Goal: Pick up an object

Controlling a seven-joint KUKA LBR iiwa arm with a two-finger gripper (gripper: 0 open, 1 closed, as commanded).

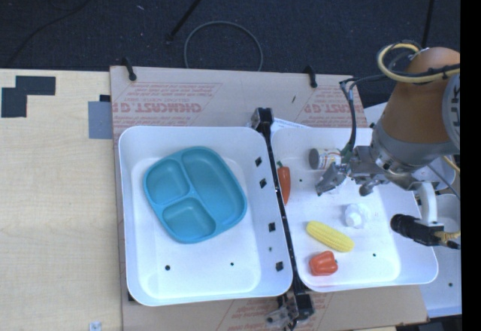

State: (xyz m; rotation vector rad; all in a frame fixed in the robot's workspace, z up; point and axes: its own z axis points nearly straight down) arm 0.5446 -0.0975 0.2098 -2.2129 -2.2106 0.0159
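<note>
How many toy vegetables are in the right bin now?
3: a corn cob mid-bin, a red pepper near the front edge, a carrot against the left wall. The arm may hide more.

Glossy plastic plate (195, 193); smooth white plastic bins (143, 262).

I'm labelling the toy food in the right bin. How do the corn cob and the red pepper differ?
The corn cob is yellow, long and slim, lying at a slant; the red pepper is red-orange, short and rounded. The corn lies farther from the bin's near rim than the pepper. Both rest loose on the right bin floor.
</note>
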